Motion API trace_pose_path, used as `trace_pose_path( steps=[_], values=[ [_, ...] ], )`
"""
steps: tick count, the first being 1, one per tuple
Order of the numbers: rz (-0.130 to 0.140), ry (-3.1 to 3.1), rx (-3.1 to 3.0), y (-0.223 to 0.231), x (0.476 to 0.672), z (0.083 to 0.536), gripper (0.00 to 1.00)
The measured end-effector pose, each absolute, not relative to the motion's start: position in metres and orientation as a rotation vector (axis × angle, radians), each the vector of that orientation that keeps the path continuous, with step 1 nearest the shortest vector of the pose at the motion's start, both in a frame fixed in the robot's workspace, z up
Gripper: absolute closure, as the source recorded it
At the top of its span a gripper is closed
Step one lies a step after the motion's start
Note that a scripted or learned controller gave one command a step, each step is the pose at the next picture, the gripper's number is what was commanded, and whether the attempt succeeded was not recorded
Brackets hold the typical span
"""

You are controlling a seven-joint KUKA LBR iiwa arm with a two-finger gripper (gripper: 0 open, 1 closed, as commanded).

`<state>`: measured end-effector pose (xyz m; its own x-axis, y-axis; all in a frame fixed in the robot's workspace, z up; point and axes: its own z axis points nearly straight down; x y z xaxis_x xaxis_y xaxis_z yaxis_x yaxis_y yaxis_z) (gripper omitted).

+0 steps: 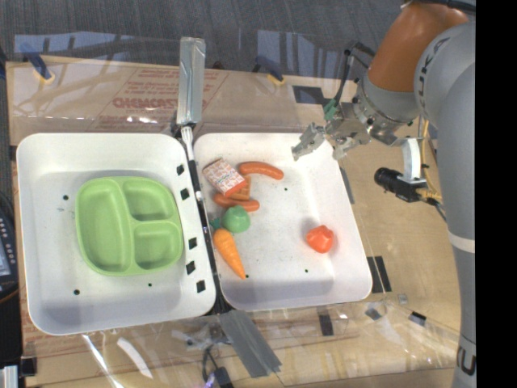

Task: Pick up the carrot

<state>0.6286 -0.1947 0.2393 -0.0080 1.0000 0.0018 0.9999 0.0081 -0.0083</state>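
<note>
In the right bin (343, 277), down near its lower left corner, I see the carrot (229, 252) lying flat with its green top (237, 219) pointing up the bin and its tip toward the bin's near edge; it sits just beside the bin's left wall, apart from everything but that green top; above the carrot, toward the far side of the same bin, a small red and white box (223, 175) rests against a sausage (237, 203), and a second sausage (260, 170) lies just right of the box; well to the right of the carrot, on the bin floor, sits a red pepper (320, 238), on its own; the gripper (308, 145) hangs over the far right corner of the bin, well apart from the carrot, and I see nothing between its fingers; from my seat I cannot tell whether they are spread or closed, as they are small and blurred against the rim; the arm (420, 47) comes in from beyond that corner, its orange band turned up toward the camera; left of the carrot, past the divide between the bins, the left bin (40, 217) holds a green tray (129, 225) with compartments, lying flat near its middle
</note>
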Motion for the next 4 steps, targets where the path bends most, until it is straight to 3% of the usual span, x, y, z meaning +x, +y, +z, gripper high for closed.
trace_pose_path(
  steps=[1, 2, 3, 4],
  values=[
    [0.012, -2.075, -2.344, -0.124, 0.59, 0.118, 0.0],
    [0.005, -2.309, -2.125, -0.053, 0.563, 0.217, 0.0],
    [0.009, -2.425, -1.983, -0.111, 0.506, 0.125, 0.0],
    [0.002, -2.736, -1.54, -0.041, 0.496, 0.189, 0.0]
  ],
)
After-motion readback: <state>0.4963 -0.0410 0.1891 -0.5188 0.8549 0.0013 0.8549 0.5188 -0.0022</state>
